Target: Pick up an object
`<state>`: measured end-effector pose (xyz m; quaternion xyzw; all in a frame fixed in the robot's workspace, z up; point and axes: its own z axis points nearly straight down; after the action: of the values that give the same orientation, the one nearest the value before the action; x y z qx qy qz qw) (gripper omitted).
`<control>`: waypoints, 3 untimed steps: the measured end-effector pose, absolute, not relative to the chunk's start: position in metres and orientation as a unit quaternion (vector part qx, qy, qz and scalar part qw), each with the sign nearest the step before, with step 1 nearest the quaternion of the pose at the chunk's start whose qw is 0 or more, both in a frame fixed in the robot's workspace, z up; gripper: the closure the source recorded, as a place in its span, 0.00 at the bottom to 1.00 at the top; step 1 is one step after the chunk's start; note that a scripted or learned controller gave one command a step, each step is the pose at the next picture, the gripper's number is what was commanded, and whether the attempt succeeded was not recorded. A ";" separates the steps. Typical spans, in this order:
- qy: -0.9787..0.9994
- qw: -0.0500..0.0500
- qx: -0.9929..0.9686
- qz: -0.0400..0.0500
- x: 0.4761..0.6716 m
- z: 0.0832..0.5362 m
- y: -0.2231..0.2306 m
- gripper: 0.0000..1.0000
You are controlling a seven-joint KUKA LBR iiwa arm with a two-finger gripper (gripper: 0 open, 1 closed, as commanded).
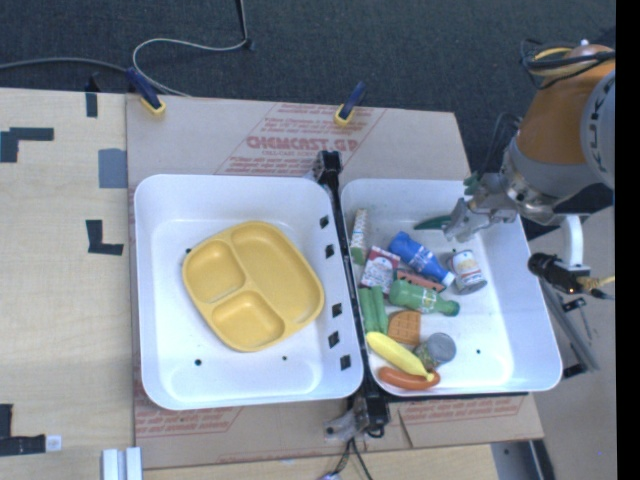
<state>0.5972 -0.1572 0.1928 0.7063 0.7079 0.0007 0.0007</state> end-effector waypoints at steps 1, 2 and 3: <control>0.708 0.000 0.707 0.000 0.597 0.192 -0.157 0.00; 0.707 0.003 0.707 0.001 0.581 0.087 -0.142 0.00; 0.707 0.004 0.707 0.001 0.581 0.097 -0.142 1.00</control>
<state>0.5808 -0.1419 0.0966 0.7072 0.7070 0.0009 0.0038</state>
